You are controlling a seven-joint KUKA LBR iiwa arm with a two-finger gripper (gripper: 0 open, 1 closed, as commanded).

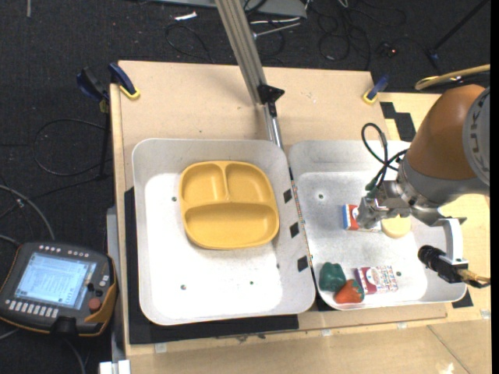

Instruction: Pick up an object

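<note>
two bins on my worktop; hand (374, 211) low at right-centre over the small carton (352, 216) and pale round piece (396, 226). grip unclear; crowding could spoil it.

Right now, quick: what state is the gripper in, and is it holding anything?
Gripper: down in the right bin, at a small red, white and blue carton; open or shut cannot be told, and no grasp is visible.

tan wooden bench (195, 107) on dark carpet (54, 22) strewn with black cables (343, 14).
</note>
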